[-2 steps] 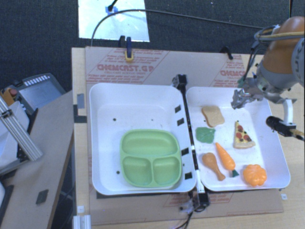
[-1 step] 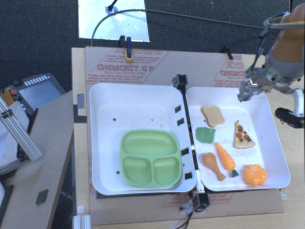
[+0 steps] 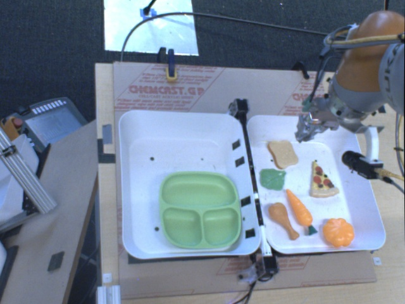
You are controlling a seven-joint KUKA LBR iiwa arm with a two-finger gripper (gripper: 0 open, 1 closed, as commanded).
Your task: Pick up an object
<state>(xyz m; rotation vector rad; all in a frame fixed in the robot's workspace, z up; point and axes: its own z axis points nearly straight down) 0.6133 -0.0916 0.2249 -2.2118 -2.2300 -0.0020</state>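
Bread slice (image 3: 282,153) lay flat in the right bin (image 3: 373,223), just below the gripper (image 3: 306,132), whose grasp I could not tell. It looked light, stiff and thin, so best pinched across its narrow sides. Pizza slice (image 3: 323,181) and green leaf (image 3: 273,179) sat close; the bin's far wall stood near, with open floor rightward.

Green divided plate (image 3: 200,209) in left bin (image 3: 136,170); grey device (image 3: 54,122), perhaps pendant, far left.
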